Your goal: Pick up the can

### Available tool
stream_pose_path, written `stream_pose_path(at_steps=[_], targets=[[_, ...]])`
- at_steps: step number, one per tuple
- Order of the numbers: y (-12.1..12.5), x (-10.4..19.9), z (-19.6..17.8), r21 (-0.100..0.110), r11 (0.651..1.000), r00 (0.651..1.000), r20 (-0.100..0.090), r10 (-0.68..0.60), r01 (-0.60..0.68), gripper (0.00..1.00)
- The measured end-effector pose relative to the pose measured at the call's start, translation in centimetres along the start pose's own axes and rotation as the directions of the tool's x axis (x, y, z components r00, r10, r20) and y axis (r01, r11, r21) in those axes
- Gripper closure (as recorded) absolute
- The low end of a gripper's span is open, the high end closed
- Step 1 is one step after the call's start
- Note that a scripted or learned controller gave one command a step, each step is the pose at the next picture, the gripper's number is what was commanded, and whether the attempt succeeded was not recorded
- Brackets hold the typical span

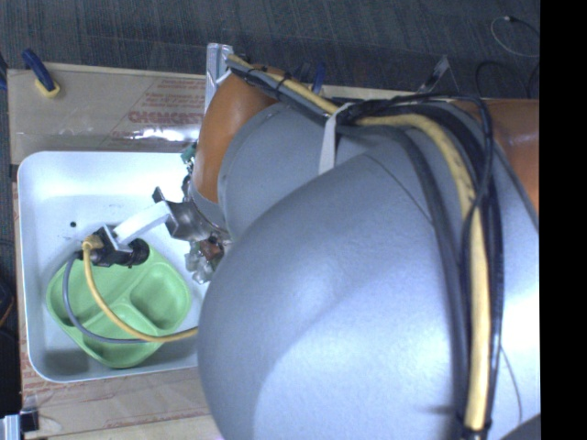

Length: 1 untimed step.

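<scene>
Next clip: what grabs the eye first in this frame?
The grey arm dominates, its bulk covering the right and centre of the view, with an orange band above the wrist. At lower left, a green divided container sits in the left white bin, a yellow cable looping over it.

The arm [367, 282] was grey, with an orange band [225, 126] above the wrist. A yellow cable [115, 314] and black cables [440, 131] ran along it. The bin [46, 186] was white; the divided dish [138, 314] inside was light green. The surface [101, 99] was tan with faded red print, and bore a blue clamp [38, 70].
</scene>
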<state>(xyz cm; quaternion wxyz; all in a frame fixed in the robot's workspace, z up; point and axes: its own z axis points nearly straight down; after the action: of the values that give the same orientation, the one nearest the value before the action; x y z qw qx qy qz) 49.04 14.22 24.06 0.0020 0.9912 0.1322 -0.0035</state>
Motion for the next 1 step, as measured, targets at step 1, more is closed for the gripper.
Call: stream_pose_path(at_steps=[1], targets=[[-6.16, 5.74, 7.93, -0.001, 0.992, 0.992, 0.003, -0.124, 0.124, 1.0]])
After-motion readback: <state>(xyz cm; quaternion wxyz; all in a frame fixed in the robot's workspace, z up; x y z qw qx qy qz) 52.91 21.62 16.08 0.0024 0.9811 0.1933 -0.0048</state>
